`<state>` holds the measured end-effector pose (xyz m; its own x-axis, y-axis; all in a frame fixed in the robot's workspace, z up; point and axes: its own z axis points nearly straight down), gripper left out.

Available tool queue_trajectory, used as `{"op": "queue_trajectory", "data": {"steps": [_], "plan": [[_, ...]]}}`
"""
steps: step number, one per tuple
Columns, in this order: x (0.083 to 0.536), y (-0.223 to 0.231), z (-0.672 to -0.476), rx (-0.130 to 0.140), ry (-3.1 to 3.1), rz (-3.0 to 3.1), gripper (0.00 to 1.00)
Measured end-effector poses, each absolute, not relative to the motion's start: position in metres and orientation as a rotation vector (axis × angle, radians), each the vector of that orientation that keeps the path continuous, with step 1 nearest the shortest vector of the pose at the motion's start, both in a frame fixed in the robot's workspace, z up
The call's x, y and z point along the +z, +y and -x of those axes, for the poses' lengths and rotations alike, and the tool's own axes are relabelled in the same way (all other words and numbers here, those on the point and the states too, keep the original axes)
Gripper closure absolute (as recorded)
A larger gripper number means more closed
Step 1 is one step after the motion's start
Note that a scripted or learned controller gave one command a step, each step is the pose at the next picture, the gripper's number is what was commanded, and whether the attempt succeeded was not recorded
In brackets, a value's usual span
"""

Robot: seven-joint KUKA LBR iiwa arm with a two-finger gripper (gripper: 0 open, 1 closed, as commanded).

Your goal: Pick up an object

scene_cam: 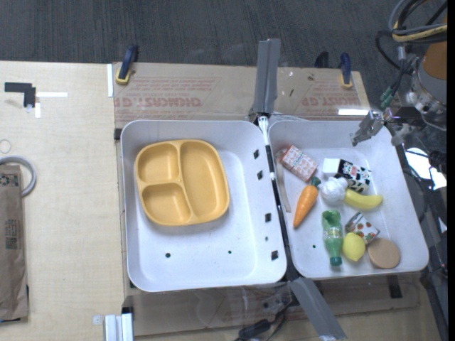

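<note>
The gripper (370,128) hangs above the far right corner of the right bin (306,260), and nothing is seen between its fingers; whether they are spread or pressed together cannot be told from this slant. This looks like the approach step, with no object chosen or touched yet. The candidates all lie in the right bin: a carrot (306,204) toward its left side, a banana (364,200) to the right, a green bottle (332,237) and a lemon (353,246) nearer the front, and a red box (298,163) toward the far wall. The next move probably calls for travelling leftward and nearward, then descending onto one item. The carrot lies with bare floor to its left, so it offers the most room; the cluster around the banana is crowded. The left bin (192,261) carries a yellow divided plate (183,182).
</note>
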<state>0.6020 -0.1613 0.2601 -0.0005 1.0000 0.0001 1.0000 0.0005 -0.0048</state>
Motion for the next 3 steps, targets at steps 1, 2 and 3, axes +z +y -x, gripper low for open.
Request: {"op": "queue_trajectory", "data": {"steps": [1, 2, 3], "plan": [[0.134, -0.123, -0.569, 0.004, -2.537, 1.848, 0.0], [0.189, -0.084, -0.554, 0.003, -2.549, 1.834, 0.0], [0.09, -0.101, -0.578, 0.002, -2.59, 1.777, 0.0]]}}
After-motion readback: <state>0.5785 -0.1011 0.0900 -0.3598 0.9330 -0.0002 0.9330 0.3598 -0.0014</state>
